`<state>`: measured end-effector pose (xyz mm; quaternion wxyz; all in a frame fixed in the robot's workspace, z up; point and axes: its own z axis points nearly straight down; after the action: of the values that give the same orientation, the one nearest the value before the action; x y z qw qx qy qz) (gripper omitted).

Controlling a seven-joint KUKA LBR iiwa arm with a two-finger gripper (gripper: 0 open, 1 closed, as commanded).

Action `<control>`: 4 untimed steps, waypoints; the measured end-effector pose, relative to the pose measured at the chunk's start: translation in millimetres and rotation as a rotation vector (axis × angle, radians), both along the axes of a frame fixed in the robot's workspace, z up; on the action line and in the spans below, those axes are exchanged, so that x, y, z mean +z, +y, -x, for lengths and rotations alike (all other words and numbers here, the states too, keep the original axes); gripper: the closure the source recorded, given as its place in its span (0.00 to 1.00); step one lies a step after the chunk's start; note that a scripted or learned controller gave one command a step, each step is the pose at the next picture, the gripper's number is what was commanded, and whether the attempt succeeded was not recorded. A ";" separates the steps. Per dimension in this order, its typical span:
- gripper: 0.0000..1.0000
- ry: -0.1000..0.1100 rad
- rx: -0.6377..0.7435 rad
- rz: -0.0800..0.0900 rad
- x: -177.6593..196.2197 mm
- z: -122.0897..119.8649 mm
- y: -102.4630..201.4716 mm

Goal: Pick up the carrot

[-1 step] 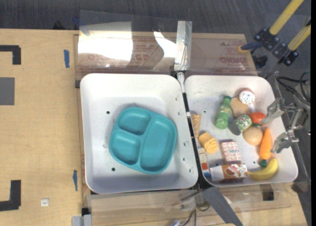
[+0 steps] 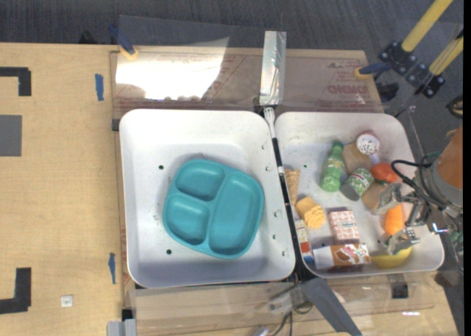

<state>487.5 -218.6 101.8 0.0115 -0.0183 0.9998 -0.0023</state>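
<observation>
The carrot [image 2: 394,219], a short orange piece, lies near the right wall of the right bin [image 2: 309,127]. My gripper [image 2: 403,217] reaches in from the right and sits over it. One finger shows just above the carrot and the other just below it, so the carrot lies in the gap between them. The gripper looks open, with its fingers astride the carrot and not pressed on it. A yellow banana-like piece [image 2: 392,257] lies directly below the carrot, and a brown block [image 2: 374,197] lies to its upper left.
The right bin is crowded: a green bottle [image 2: 335,166], a green can [image 2: 359,182], a red piece [image 2: 383,173], a white and pink item [image 2: 367,145], a yellow waffle [image 2: 314,215] and small boxes [image 2: 343,226]. A teal divided plate [image 2: 213,208] sits in the left bin [image 2: 147,143].
</observation>
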 end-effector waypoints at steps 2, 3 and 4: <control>1.00 0.005 0.037 -0.003 106.4 -32.9 70.0; 1.00 0.015 0.491 0.003 112.9 -35.8 72.3; 1.00 0.030 0.571 -0.004 8.8 1.0 -5.7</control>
<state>486.5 -224.3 110.6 -0.0032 -0.2992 0.9542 0.0033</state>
